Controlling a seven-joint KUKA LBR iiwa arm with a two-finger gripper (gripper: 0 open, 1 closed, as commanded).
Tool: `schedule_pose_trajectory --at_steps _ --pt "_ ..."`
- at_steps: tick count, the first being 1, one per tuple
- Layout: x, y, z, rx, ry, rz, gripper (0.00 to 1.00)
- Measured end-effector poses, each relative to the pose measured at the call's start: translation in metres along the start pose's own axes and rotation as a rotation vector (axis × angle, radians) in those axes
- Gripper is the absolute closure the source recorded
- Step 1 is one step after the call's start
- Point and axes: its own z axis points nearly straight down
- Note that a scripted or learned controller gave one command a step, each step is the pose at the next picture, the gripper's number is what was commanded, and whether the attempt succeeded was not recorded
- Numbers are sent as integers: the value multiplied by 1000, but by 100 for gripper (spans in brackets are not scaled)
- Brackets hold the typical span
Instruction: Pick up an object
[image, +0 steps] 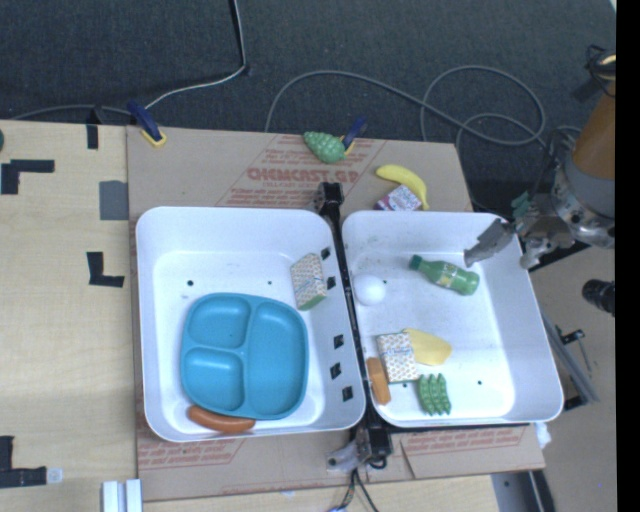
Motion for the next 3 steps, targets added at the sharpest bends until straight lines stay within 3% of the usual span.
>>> schedule_pose_trajectory --at_steps 1,2,3 --pt "10 39 88 2 1 0 0" --pt "15 74 165 -25 -11 -1 0" --pt "25 106 186 -5 -2 -1 0"
